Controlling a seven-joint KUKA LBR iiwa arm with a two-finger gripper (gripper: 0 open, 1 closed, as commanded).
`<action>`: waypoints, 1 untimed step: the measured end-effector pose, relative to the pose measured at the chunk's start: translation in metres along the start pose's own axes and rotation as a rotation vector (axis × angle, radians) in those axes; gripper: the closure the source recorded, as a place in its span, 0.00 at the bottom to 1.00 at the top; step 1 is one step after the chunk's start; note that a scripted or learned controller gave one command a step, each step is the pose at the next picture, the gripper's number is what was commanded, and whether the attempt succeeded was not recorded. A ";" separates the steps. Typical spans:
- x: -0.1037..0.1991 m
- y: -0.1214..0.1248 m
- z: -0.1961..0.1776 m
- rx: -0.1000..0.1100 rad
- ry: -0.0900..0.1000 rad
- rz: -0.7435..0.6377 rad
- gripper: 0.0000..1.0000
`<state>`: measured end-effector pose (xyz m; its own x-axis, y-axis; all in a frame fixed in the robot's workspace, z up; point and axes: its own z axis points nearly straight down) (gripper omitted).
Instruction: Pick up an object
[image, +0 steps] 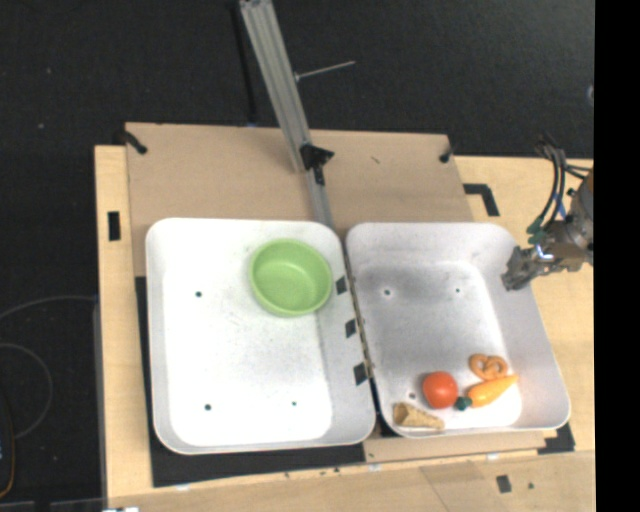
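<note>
Four small items are gathered in the right bin's (455, 250) near corner: a red tomato (439, 389), an orange carrot (490, 390), a pretzel (487, 365) touching it, and a sandwich wedge (418, 417) beside the tomato. A green bowl (291, 278) is seen in the left bin (200, 380). The gripper (520, 268) hovers at the right bin's far-right rim; its state cannot be told.

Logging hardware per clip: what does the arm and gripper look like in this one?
At the view's right edge, by the right bin's rim, the gripper is a small grey metallic piece with a darker, brownish block behind it. Thin dark cables loop up from it. At this size no markings can be read.
</note>
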<state>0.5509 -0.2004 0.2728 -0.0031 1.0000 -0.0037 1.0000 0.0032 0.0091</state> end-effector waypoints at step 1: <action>-0.001 0.001 -0.009 0.006 0.003 -0.002 1.00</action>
<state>0.5518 -0.2012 0.2815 -0.0052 1.0000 -0.0011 1.0000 0.0052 0.0034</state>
